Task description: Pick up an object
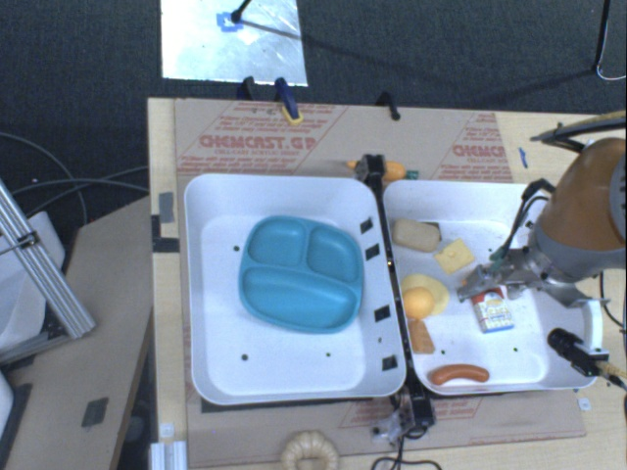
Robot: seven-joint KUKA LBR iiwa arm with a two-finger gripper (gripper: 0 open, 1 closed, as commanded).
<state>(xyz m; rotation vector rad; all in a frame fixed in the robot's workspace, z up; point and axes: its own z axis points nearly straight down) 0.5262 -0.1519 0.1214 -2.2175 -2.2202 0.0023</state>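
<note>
The right bin [534, 370] holds several food items: a tan bread piece [416, 235], a pale yellow cheese slice [454, 256], a yellow and orange fruit [421, 298], a brown stick [421, 336], a sausage [459, 374] and a small red and white box [493, 311]. My gripper [482, 284] hangs low over the bin's middle, just above the red and white box and right of the fruit. I see nothing clearly held in it.
The left bin [211, 292] carries a blue divided tray [301, 272]. A black divider with clips [384, 262] runs between the bins. The orange-banded arm [588, 204] covers the right bin's far right side. A beige ring [309, 450] lies in front of the bench.
</note>
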